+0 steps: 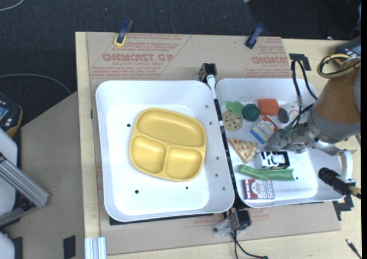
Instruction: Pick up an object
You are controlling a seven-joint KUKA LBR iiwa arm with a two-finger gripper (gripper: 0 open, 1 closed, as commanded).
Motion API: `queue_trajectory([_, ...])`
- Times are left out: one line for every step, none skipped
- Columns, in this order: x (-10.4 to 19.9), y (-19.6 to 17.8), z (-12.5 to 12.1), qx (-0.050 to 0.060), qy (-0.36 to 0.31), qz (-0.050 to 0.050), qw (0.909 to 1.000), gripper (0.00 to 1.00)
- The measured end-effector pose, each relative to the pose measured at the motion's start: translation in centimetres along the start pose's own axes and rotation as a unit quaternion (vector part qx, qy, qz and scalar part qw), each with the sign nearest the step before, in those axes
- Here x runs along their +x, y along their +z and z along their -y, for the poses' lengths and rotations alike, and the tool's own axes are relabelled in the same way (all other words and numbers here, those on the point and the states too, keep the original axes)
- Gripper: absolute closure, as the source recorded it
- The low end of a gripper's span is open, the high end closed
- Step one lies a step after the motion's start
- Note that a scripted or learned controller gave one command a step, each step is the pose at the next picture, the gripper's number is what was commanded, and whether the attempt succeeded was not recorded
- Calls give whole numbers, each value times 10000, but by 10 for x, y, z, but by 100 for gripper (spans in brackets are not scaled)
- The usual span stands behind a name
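- Black-and-white block (274, 159): small, black with white markings, lying flat in the right bin (307, 195).
- Gripper (281, 144): directly above the block, fingertips close to its upper edge; contact unclear.
- Grip state: cannot tell.

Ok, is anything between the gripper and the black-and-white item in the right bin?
Nothing visible. The gripper hangs right above the black-and-white item, with the blue packet to its upper left and the green stick just below.
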State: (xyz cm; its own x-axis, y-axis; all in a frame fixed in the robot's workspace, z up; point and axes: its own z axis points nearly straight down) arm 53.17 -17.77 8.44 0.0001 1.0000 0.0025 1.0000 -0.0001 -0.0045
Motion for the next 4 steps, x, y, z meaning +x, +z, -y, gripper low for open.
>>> queue_trajectory([-1, -13, -1, -27, 4, 14, 10000, 100])
queue_trajectory([0, -74, 5, -48, -3, 26, 10000, 100])
queue_trajectory([7, -135, 3, -57, -11, 27, 10000, 100])
queue_trajectory([7, -141, 2, -41, -9, 21, 10000, 100])
